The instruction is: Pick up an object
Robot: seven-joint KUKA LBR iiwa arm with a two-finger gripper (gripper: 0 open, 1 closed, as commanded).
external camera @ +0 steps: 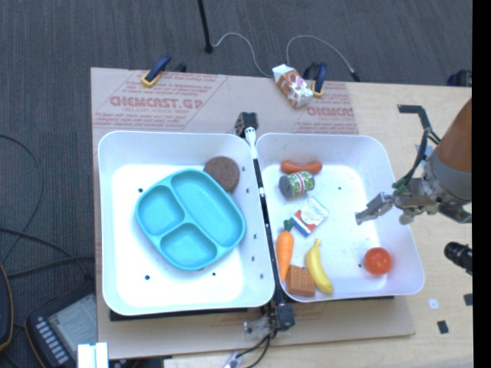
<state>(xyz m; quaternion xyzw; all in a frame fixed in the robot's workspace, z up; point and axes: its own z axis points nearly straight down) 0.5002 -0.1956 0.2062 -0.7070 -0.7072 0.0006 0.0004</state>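
Note:
The right bin [399, 176] holds a red sausage [301, 166], a green can [297, 183], a small red and white carton [309, 216], a carrot [285, 253], a banana [318, 267], a brown waffle [301, 282] and a red tomato [377, 261]. My gripper [389, 209] hangs over this bin's right side, above and a little behind the tomato. Its fingers are spread, so it is open, and nothing sits between them.
The left bin [115, 205] carries a blue divided plate [189, 218] and a dark brown round patty [222, 172]. A small carton [293, 85] and blue clamps [156, 69] lie on the bench behind the bins. The grey arm [453, 167] comes in from the right.

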